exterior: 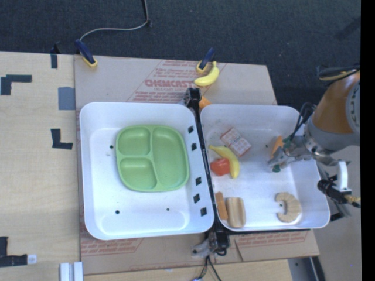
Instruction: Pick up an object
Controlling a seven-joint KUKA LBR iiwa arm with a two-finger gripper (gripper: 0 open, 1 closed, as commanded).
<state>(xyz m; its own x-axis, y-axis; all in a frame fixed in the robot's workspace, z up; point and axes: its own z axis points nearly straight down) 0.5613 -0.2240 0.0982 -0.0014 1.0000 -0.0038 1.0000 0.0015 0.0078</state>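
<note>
Camera view: slanted look down on two shallow white bins set side by side on a cardboard sheet over a pale wooden surface [35, 174].
Left bin [96, 215]: white, holding a green divided plate [152, 158] lying flat near its middle, slightly toward the far side.
Right bin [258, 119]: white, touching the left bin along a shared dark seam; carries all the small items.
Yellow banana [229, 158]: left part of right bin, curved, lying flat.
Red round piece [220, 167]: touching the banana on its near-left side.
Patterned flat packet [234, 140]: just beyond the banana, on the far side.
Tan bread-like block [235, 211]: near-left corner of right bin, with a slim orange-brown stick [221, 206] just beside it on the left.
Wooden crescent piece [288, 207]: near-right part of right bin, well apart from the banana group.
Arm [337, 113]: grey with orange band, reaching in from the right over the rim of the right bin.
End effector [278, 161]: low over the right part of the right bin, between the packet and the crescent; spread or pressed together, cannot tell; an orange sliver seen at its tip, nature unclear.
Yellow clamp [207, 75]: at the far edge of the cardboard, beyond the seam.
Blue-and-yellow clamp [86, 52]: far-left corner of the cardboard.
</note>
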